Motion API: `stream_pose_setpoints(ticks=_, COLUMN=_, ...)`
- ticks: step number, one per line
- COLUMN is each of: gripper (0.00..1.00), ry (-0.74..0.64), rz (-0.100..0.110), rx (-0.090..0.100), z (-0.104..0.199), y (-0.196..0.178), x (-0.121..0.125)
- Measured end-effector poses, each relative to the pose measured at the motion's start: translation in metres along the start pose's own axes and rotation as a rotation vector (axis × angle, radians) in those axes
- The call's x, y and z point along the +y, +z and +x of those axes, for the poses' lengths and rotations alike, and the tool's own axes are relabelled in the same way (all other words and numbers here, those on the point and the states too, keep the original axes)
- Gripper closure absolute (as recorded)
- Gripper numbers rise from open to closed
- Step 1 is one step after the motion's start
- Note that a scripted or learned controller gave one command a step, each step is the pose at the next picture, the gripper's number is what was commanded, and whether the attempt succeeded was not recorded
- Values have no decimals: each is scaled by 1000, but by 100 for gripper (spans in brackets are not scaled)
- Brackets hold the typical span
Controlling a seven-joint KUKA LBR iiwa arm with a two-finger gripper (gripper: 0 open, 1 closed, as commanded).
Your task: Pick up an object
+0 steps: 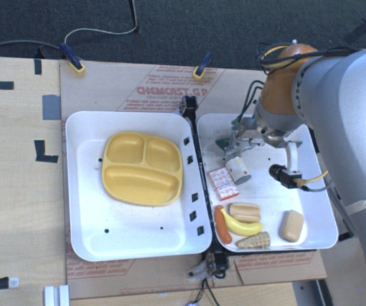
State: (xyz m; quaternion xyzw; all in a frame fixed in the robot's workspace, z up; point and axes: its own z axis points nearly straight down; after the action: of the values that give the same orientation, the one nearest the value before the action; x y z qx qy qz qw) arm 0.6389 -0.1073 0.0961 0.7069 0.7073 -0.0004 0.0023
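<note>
Hovering gripper point(237, 146) above pale cylinder point(238, 169), grip state unclear; smooth yellow divided plate point(142, 168) in left bin point(81, 190).

In the right bin point(323, 225), a red-and-white packet point(223, 182) is lying flat just below a small grey-white cylinder point(237, 168). Along the near edge, a hot dog point(245, 210), a yellow banana point(240, 225), an orange carrot point(222, 224), a corn cob point(254, 240) and a tan bread piece point(291, 225) are resting close together.
</note>
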Motion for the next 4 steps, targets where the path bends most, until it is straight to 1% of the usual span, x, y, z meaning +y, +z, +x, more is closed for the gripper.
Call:
stream_pose_setpoints(ticks=1, gripper=0, ry=0, rz=1, rx=0, z=0, y=1, x=0)
stream_pose_setpoints(ticks=2, gripper=0, ry=0, rz=-1, rx=2, z=-35, y=9, x=-28)
stream_pose_setpoints(ticks=3, gripper=0, ry=3, rz=-5, rx=-5, z=-23, y=9, x=-52)
stream_pose_setpoints(ticks=4, gripper=0, ry=0, rz=-3, rx=1, z=-13, y=9, x=-107)
